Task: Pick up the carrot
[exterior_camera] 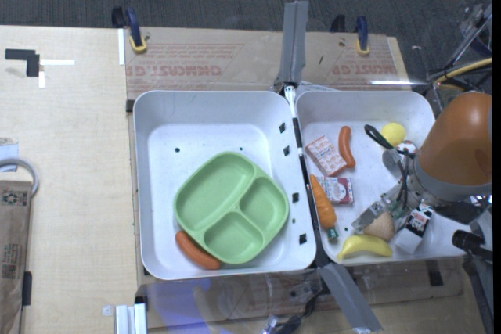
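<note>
The tabletop (63,168) carries two shallow white bins side by side. The left bin (156,168) holds a green three-part plate (231,207), and an orange sausage-like piece (196,250) lies just beside the plate's near-left edge. The arm (462,141), orange-banded, reaches in from the right over the right bin (368,102). Its pincer (383,215) hangs low at the near-right part of that bin, above a tan roundish piece (381,228) and a banana (364,246); whether it is wide or narrow I cannot tell. The carrot (322,203) lies on the bin floor near the left wall, well apart from the pincer, green tip toward the near side. Just right of it sit two small packets (326,155), with a red sausage (345,146) and a yellow lemon (393,133) farther back
</note>
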